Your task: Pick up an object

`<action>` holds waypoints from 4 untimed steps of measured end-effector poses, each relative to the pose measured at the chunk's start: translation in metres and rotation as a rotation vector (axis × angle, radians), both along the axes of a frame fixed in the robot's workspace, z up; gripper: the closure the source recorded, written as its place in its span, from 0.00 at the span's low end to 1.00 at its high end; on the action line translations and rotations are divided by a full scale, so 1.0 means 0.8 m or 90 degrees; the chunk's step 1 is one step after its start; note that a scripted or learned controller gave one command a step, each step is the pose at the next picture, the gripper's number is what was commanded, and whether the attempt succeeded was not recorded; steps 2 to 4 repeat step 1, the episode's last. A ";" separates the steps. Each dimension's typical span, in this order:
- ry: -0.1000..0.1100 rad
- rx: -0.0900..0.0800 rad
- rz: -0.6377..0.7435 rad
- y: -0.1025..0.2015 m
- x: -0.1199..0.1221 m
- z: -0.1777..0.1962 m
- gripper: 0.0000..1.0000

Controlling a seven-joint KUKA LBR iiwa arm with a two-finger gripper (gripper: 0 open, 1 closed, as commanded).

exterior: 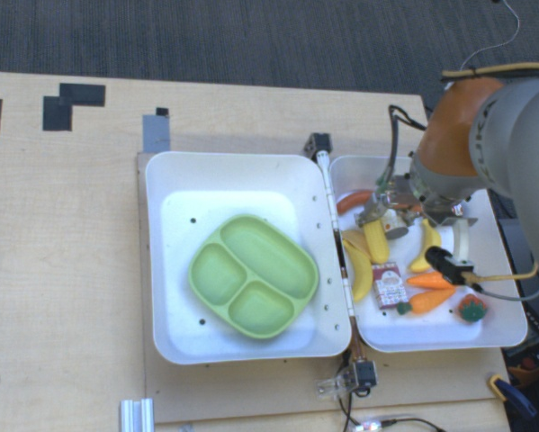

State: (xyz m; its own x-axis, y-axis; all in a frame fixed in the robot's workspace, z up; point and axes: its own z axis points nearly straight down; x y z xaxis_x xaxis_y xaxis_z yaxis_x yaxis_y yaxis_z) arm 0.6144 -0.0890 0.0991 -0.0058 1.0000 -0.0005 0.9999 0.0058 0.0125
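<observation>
Green and three-sectioned, a plate [254, 276] lies tilted in the left bin [170, 331], mid-frame. In the right bin [512, 331], toward the right of the frame, sit bananas [359, 268], a small red packet [390, 287], two carrots [429, 301] and a strawberry [471, 309]. The gripper [383, 216] hangs low over a banana piece [375, 240] near the bin's upper left; whether it grasps anything cannot be told.

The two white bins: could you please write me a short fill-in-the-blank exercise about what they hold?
1. The green divided plate lies in the ____ bin.
2. The plate has ____ compartments.
3. The bananas and carrots lie in the ____ bin.
4. The arm wears an ____ band above its wrist.

Missing words: left; three; right; orange
</observation>
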 end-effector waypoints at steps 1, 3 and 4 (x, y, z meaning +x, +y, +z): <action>0.006 0.001 0.000 0.069 -0.061 0.108 1.00; 0.006 0.001 0.000 0.069 -0.061 0.108 1.00; 0.006 0.001 0.000 0.069 -0.061 0.108 1.00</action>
